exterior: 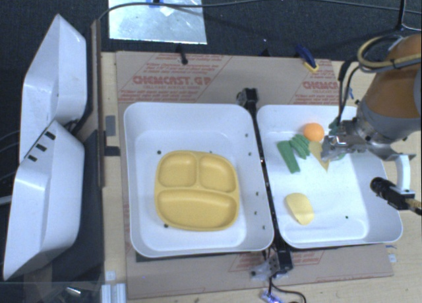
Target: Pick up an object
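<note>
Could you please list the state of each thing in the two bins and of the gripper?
yellow divided tray: flat in the left bin.
orange ball: resting in the right bin.
green pieces: lying side by side.
yellow piece: lying alone.
gripper: low beside the ball.
</note>
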Available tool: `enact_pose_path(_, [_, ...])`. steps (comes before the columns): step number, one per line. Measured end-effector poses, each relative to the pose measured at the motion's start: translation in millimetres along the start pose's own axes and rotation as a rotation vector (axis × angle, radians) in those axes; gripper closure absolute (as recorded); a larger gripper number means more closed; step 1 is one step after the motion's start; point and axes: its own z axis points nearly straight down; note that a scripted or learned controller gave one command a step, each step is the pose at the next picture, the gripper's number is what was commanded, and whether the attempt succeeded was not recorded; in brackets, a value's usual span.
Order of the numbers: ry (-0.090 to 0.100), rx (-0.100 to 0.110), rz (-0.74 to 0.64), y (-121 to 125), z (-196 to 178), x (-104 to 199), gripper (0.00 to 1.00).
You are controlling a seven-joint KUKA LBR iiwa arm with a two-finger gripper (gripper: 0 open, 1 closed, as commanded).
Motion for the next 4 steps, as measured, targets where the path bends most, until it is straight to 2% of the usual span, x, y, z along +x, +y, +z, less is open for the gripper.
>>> enact_pose_path(1, [0.000, 0.000, 0.000, 1, -53, 0, 1.00])
enact_pose_path(2, [0.002, 0.006, -0.003, 16, -39, 42, 1.00])
enact_pose_path(4, [0.002, 0.005, -0.004, 37, -29, 152, 1.00])
